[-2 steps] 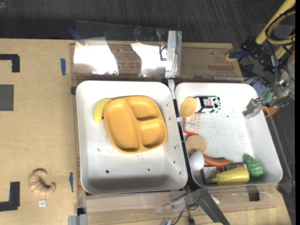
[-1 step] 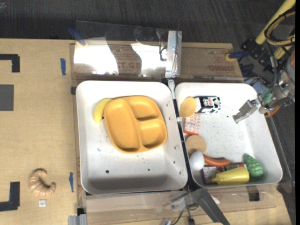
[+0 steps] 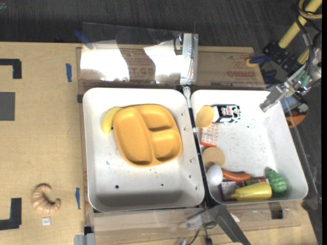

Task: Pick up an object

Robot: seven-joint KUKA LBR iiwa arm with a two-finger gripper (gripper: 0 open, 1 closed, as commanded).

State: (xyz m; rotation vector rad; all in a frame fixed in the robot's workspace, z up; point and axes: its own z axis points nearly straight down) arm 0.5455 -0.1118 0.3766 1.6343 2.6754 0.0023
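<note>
My gripper (image 3: 280, 95) hangs at the far right corner of the right bin (image 3: 265, 137), above its rim and apart from every object. In that bin, along the left side, lie an orange disc (image 3: 205, 116), a black-and-white carton (image 3: 227, 113), a red-and-white packet (image 3: 209, 135) and a tan round piece (image 3: 213, 156). At its near edge sit a white egg (image 3: 214, 175), an orange sausage-like piece (image 3: 236, 175), a yellow bottle (image 3: 253, 191) and a green toy (image 3: 277, 181). The left bin (image 3: 97, 177) holds an orange divided plate (image 3: 148, 134) and a banana (image 3: 108, 119).
A tan croissant-like toy (image 3: 46, 199) lies on the cardboard bench top left of the bins. A shiny foil-covered panel (image 3: 138, 57) stands behind the left bin. Yellow and black cabling (image 3: 299, 19) sits at the upper right.
</note>
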